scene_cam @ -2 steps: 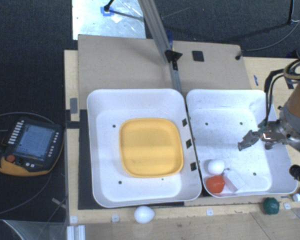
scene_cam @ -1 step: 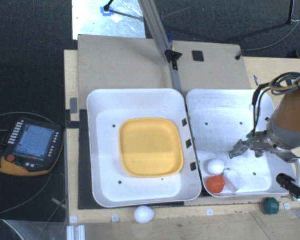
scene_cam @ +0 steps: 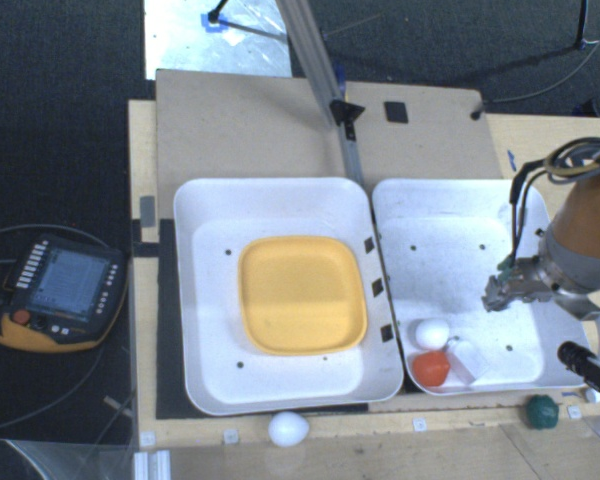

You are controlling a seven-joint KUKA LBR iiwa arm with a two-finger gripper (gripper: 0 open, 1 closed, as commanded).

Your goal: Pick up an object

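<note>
The end effector (scene_cam: 502, 293) is hanging over the right part of the right bin (scene_cam: 450, 208), at the right middle of the frame, below the arm's orange band (scene_cam: 588, 220) and grey wrist. It is showing as a small dark grey cluster pointing toward the left, and whether it is spread or pressed together cannot be told from this view. Nothing is showing between its tips.

Down and to the left of the end effector, in the bin's lower left corner, a white egg-shaped object (scene_cam: 432, 334) is lying; it is near the end effector but apart from it. Just below that, an orange-red round object (scene_cam: 431, 368) is sitting against the bin's lower rim, with a clear plastic piece (scene_cam: 462, 360) lying beside it on the right.

The left bin (scene_cam: 205, 368) is carrying a yellow square plate (scene_cam: 302, 294) at its centre. On the surface (scene_cam: 460, 436) below that bin, a second white egg (scene_cam: 288, 428) is lying. A dark green ball (scene_cam: 542, 412) is resting on the surface at the lower right. A handheld control pendant (scene_cam: 58, 290) is lying at the far left of the frame.
</note>
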